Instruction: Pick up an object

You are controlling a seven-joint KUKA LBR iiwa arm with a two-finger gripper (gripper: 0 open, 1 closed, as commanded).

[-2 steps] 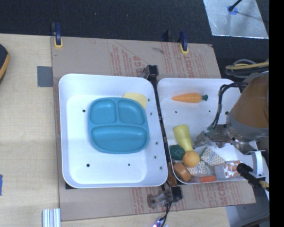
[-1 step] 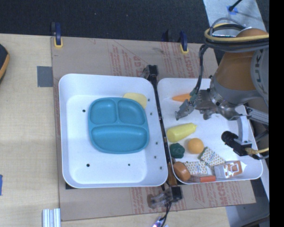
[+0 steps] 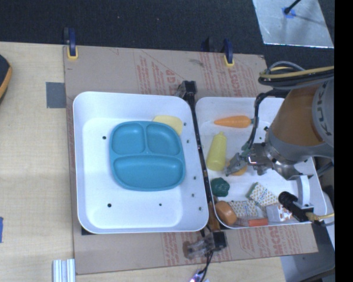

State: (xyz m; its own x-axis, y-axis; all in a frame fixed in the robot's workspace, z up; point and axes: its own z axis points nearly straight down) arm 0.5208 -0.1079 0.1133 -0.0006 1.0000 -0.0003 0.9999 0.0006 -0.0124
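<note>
Where the arm (image 3: 300,125) reaches in from the right, the gripper (image 3: 237,163) sits low over the middle of the right bin (image 3: 223,107), pointing toward that bin's left wall. Whether the gripper is released or clenched cannot be determined from this view.

Task object: a small orange piece (image 3: 240,171) lies at the gripper's tip, partly covered by it. Whether the two are touching cannot be determined.

Right bin, other contents:
- A carrot (image 3: 232,121) lies crosswise near the far edge, apart from the gripper.
- A yellow bottle (image 3: 217,150) lies along the left wall, just beside the gripper's tip.
- A dark green lump (image 3: 220,186) rests against the left wall, nearer than the bottle.
- A brown-orange ball (image 3: 226,211) occupies the near left corner.
- Two patterned packets lie along the near edge: one (image 3: 261,194) tilted toward the middle, one (image 3: 242,207) flat and touching the ball.
- A red strip (image 3: 257,222) lies against the near rim.

Left bin (image 3: 94,175) contents:
- A blue divided plate (image 3: 147,155) rests at the centre, with three compartments.
- A pale yellow piece (image 3: 169,122) lies at the plate's far right corner, partly hidden by it.

Both bins stand side by side on a cardboard sheet (image 3: 135,69) clamped to the bench (image 3: 23,157).
</note>
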